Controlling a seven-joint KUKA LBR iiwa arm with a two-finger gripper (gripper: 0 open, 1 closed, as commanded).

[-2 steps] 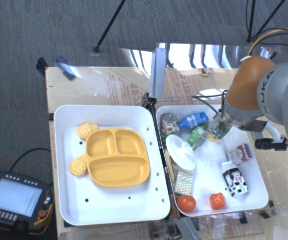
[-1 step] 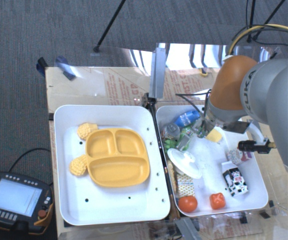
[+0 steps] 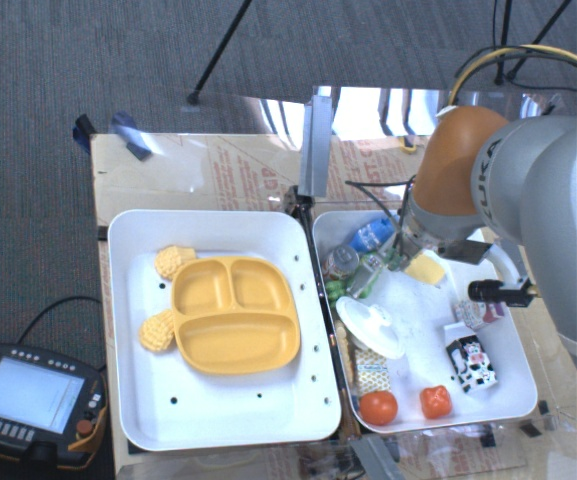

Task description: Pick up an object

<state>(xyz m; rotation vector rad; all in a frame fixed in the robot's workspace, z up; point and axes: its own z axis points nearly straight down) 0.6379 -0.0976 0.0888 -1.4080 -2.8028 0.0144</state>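
Note:
My gripper (image 3: 400,249) hangs low over the back of the right bin (image 3: 513,388), under the orange wrist band. It sits just right of a blue-labelled bottle (image 3: 373,233) and above a clear bottle (image 3: 365,276). A yellow block (image 3: 426,269) lies right beside it. Another small clear bottle (image 3: 342,260) lies further left, by the bin's wall. Nothing shows as lifted.
The right bin also holds a white dish (image 3: 368,326), a cow-patterned carton (image 3: 470,361), a small can (image 3: 468,313), a tomato (image 3: 378,407) and a red piece (image 3: 435,401). In the left bin (image 3: 138,408) lie a yellow divided plate (image 3: 236,314) and two yellow waffle toys (image 3: 173,261).

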